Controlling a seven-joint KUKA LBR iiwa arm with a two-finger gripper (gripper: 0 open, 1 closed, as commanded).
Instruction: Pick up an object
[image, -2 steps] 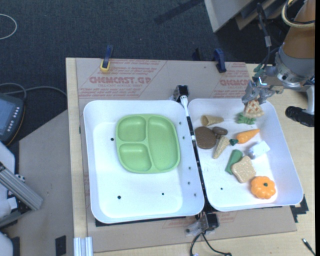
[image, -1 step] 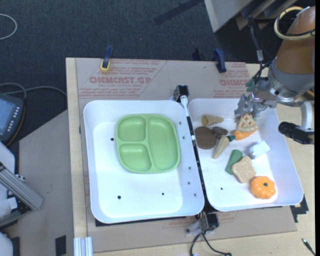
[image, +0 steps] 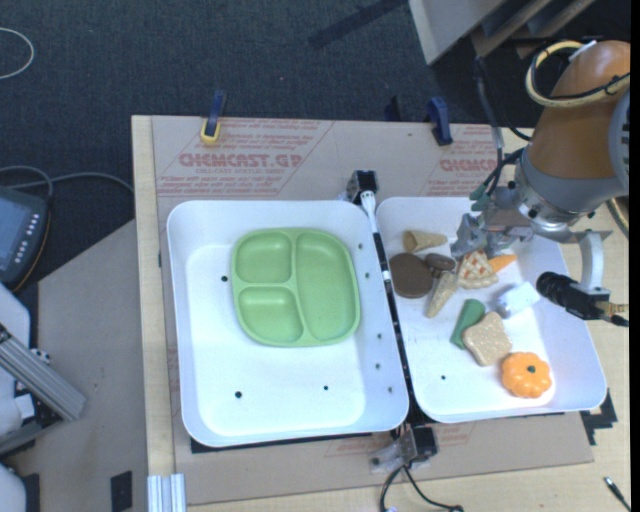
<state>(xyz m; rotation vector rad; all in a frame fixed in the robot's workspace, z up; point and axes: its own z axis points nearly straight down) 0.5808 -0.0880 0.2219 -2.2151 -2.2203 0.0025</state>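
1. The task names no one object; the things that can be picked lie in the right bin (image: 570, 395), in its upper and middle part.
2. A pizza slice (image: 476, 269) lies near the top of the group, and the gripper (image: 480, 238) hangs right above it. I cannot tell if the jaws are open or closed, and nothing is clearly seen between them.
3. Just beside the pizza slice, on its right, a small orange piece (image: 503, 262) shows.
4. To the left of the pizza slice lies a brown round piece (image: 408, 275), with a tan piece (image: 424, 240) above it and a pale long piece (image: 441, 294) on its lower right.
5. Lower in the bin a green piece (image: 467, 322) touches a slice of toast (image: 487, 340), and a small orange pumpkin (image: 526, 375) stands near the front right corner.
6. A small white piece (image: 518, 298) lies to the right of the middle.
7. The arm (image: 580, 110), grey with an orange band, reaches in from the upper right.
8. The left bin (image: 200, 400) holds a green divided plate (image: 296, 287), lying flat, well apart from the gripper.
9. Both bins stand side by side on the tabletop (image: 160, 300), which is covered with brown printed board.
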